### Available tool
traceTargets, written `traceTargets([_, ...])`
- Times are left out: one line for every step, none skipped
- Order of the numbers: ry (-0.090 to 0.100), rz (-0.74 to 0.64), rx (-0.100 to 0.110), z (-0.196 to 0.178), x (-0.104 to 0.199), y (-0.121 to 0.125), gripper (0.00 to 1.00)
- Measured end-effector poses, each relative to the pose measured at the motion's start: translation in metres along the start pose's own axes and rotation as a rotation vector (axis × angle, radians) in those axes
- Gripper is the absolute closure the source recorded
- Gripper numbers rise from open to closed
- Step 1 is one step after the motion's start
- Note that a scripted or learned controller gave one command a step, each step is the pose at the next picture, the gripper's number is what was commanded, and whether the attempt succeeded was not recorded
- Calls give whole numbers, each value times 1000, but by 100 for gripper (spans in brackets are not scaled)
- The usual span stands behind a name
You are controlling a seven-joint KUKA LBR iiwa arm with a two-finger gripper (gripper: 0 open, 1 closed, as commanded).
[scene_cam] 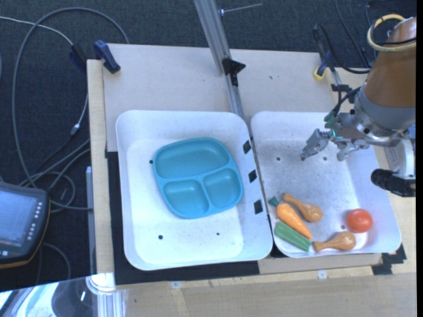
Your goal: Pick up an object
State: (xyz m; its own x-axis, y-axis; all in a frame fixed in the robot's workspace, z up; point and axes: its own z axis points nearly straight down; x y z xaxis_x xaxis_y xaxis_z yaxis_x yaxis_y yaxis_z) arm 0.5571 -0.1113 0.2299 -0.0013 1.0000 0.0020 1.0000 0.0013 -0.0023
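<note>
Your gripper (325,144) hangs over the bare upper part of the right bin (291,121), its two fingers spread apart with nothing between them. Take the carrot (293,219) as your landmark: it lies near the bin's lower rim, slanting down to the right, well below the gripper.

Every candidate looks like hollow plastic play food, so expect light, stiff, smooth pieces that may skid or roll if you pinch them off-centre. The carrot tapers, so close across its thicker upper end. Touching its upper right side is a tan drumstick (305,208); touching its lower side is a green pod (291,236). With neighbours pressed against both flanks, you have little room to drop a finger in beside it.

Further right of the carrot sits a red tomato (359,220), standing apart from the rest. It is the freest to reach, though its round shape may squirt out of flat fingers; centre on its widest part. Below the tomato, right of the carrot, a second drumstick (336,242) lies close to the rim, so a finger could foul the wall there.

Far left of the carrot, the other bin (132,131) carries a blue divided plate (197,176), out of your way
</note>
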Motion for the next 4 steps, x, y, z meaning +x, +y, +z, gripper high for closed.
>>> traceTargets([0, 1, -1, 0, 0, 0, 0])
traceTargets([0, 1, 5, 52, 1, 10, 0])
traceTargets([0, 0, 5, 101, 7, 17, 0])
traceTargets([0, 1, 4, 140, 8, 16, 0])
